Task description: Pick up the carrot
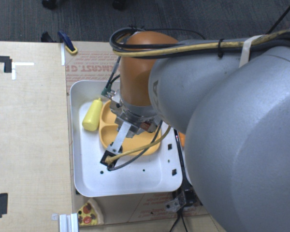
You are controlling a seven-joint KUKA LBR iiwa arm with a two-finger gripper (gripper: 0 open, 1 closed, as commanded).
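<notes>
Arm's orange band hangs over the white bin [78,149] at view's left; gripper [135,122] sits low beneath the wrist, above the yellow divided plate [135,146]; the wrist body hides its working end, so open or closed cannot be told; nothing seen held. Yellow rounded block [91,115] lies against the plate's left rim, long axis roughly up-down in view. Carrot [181,139]: no certain sighting; only candidate is a small orange sliver just past the bin's right wall, tucked under the grey arm; probably in the neighbouring bin; long axis hidden. If that reading holds, it lies to view's right of the gripper, across the bin wall; judgement: next move calls for a lift clear of the wall, then a shift rightward; approach angle unsettled while the arm covers the target. Toy pizza slice [87,214] lies on the bench below the bin; no bearing on the task.
</notes>
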